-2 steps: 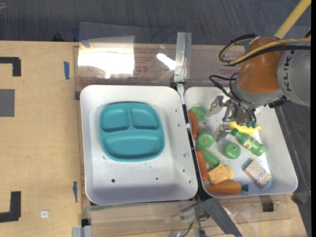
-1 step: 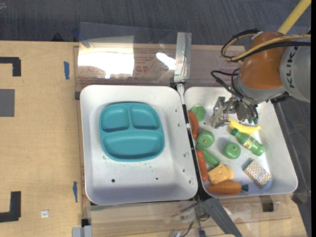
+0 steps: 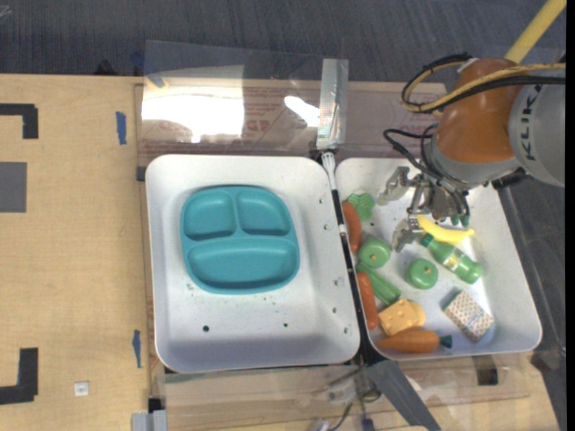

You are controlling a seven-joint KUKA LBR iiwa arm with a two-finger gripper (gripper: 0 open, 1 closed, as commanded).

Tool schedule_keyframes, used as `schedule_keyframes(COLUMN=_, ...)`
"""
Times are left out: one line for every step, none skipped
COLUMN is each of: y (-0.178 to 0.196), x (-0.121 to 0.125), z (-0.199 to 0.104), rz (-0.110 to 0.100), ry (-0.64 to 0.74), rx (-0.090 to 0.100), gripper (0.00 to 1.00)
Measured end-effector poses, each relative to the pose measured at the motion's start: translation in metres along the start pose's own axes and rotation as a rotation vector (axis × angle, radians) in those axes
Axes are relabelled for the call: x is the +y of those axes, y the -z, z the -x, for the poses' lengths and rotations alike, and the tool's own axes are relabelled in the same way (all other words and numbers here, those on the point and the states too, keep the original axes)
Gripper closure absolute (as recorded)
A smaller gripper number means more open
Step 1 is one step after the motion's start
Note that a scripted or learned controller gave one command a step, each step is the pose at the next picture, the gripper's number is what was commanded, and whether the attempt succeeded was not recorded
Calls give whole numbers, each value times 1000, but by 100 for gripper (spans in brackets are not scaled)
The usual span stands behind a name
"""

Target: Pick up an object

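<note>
Two white bins sit on the table, and your gripper (image 3: 415, 212) hangs with jaws spread, gripping nothing, at twelve o'clock in the right bin (image 3: 521, 308); drop squarely onto the yellow banana (image 3: 446, 233) just at its four o'clock, avoiding the green bottle (image 3: 455, 259).

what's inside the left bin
A teal tray with three compartments lies in the left bin, with a few dark specks on the white floor around it. Whatever is under the tray is covered.
</note>
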State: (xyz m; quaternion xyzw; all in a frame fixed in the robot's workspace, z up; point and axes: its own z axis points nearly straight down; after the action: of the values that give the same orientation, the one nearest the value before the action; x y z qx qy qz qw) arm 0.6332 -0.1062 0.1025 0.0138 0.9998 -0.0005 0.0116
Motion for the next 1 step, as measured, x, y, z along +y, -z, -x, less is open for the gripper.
schedule_keyframes(y=126, x=-28, z=32, rz=-3, ry=49, rx=1, gripper=0)
